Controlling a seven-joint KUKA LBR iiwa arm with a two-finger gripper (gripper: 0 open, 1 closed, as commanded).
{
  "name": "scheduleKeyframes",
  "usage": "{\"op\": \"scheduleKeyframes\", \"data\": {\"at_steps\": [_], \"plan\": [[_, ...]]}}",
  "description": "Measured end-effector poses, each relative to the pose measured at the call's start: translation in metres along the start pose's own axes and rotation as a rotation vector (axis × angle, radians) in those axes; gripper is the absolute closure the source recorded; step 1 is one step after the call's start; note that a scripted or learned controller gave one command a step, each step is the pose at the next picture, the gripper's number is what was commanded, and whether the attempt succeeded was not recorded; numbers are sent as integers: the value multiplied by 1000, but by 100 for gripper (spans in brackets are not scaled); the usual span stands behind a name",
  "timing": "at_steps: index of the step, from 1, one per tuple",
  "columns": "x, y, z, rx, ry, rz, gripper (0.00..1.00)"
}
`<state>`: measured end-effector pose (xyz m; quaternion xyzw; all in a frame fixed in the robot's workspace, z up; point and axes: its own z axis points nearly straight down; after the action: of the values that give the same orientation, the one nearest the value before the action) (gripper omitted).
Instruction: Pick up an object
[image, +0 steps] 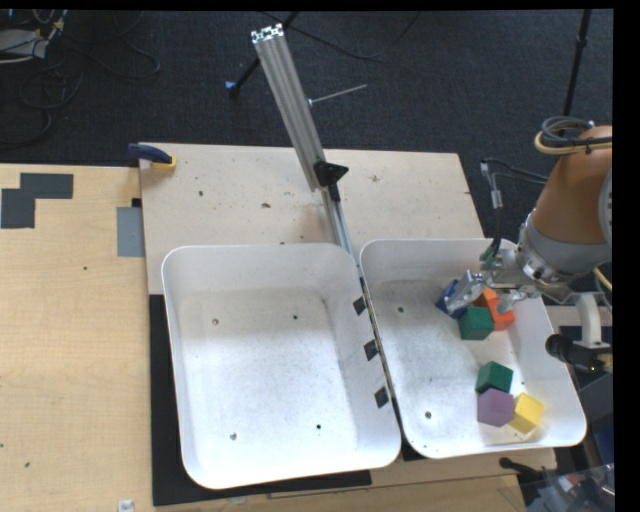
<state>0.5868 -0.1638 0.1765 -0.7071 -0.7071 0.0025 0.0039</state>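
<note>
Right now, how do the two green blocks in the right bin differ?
The upper green block sits right at the gripper, touching an orange block; the lower green block lies apart from the gripper, beside a purple block. The upper one looks brighter green, the lower one darker. Both are small cubes in the right bin.

Rounded orange band (575, 190) at the frame's right edge, grey collar beneath it, coiled pale cable on top at upper right, small silver-and-blue gripper (470, 293) at the arm's tip, centre right
</note>
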Motion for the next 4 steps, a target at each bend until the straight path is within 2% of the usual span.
{"op": "scheduleKeyframes", "data": {"at_steps": [1, 2, 3, 4], "plan": [[4, 2, 57, -13, -8, 1, 0], [3, 7, 56, -31, -9, 5, 0], [1, 8, 46, -35, -11, 9, 100], [0, 7, 3, -10, -2, 0, 100]]}}
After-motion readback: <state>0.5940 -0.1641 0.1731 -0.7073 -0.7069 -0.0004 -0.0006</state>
